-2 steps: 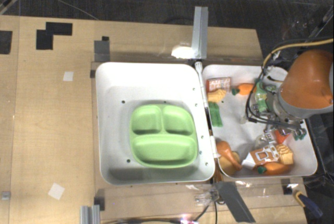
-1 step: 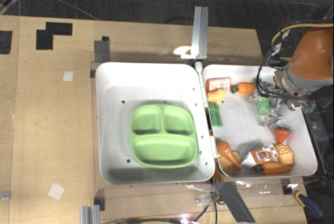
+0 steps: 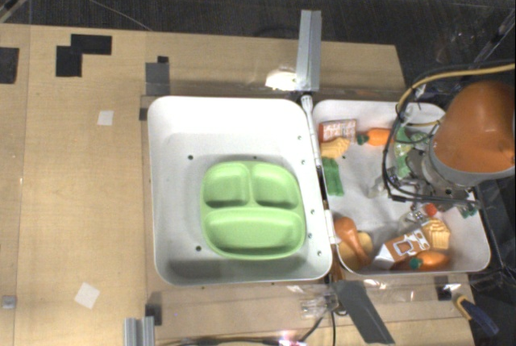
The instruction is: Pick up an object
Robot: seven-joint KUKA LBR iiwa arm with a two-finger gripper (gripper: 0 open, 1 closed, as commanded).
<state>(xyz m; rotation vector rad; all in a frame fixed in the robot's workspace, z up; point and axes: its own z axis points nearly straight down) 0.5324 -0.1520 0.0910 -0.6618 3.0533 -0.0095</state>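
Note:
The right bin (image 3: 363, 191) holds several toy foods. A brown snack packet (image 3: 339, 129), a yellow piece (image 3: 334, 147) and a small carrot (image 3: 376, 137) lie at its far left. A green strip (image 3: 332, 177) lies along the left wall. Near the front lie a brown bread-like lump (image 3: 351, 235), a printed carton (image 3: 407, 243), a waffle-like cracker (image 3: 438, 233) and an orange carrot (image 3: 429, 260). My gripper (image 3: 421, 206) hangs low over the bin's right half, just above the cracker and carton. The grey wrist and orange band (image 3: 480, 127) mostly cover it.
The left bin (image 3: 173, 143) holds a green divided plate (image 3: 254, 207). A metal post (image 3: 309, 50) stands behind the wall between the bins. Black cables (image 3: 399, 155) loop off the wrist over the right bin.

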